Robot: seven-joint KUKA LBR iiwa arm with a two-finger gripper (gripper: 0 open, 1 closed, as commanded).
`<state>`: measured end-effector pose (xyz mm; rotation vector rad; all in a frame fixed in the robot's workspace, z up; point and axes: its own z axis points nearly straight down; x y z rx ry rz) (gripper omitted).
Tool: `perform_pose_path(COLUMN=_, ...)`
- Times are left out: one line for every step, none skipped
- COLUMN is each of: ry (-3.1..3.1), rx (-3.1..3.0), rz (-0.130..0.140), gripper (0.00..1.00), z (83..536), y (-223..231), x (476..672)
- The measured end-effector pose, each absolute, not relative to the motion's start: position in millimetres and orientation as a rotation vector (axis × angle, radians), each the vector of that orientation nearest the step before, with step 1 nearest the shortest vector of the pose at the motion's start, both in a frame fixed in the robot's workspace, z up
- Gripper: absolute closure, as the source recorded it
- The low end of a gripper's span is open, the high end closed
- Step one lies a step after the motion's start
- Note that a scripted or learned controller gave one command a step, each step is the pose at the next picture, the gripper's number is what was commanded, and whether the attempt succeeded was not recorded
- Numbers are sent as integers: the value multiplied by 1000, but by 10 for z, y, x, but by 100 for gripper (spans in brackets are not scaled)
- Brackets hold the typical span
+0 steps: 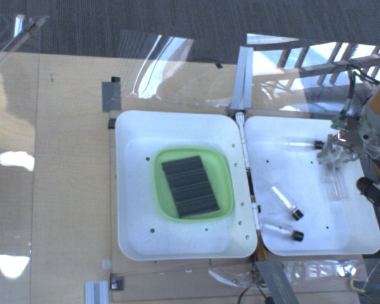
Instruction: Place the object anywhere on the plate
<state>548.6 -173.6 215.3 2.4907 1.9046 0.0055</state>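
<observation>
Here, hand [334, 185] open over right bin [367, 239], two vials [285, 202] nearby, dark block [189, 186] on green plate [225, 182].

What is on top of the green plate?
A dark grey ribbed block lies on the green plate, slightly tilted, covering most of its middle. The plate sits in the left white bin. The part of the plate under the block is hidden.

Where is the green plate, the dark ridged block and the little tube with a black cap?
green plate [163, 192]: camera view, on its bare left rim.
dark ridged block [190, 186]: camera view, on its ribbed top.
upper tube [284, 202]: camera view, on its clear body, right bin.
</observation>
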Motion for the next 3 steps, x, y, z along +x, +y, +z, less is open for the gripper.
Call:
perform_pose_path(ry=1904, rx=2491, rz=6, gripper=0, z=2154, y=-1736, x=5486)
perform_pose_path(ry=1868, rx=2517, rz=7, gripper=0, z=2207, y=-1971, x=5872)
perform_pose_path(ry=1893, rx=2495, rz=10, gripper=0, z=2819, y=-1897, x=6600)
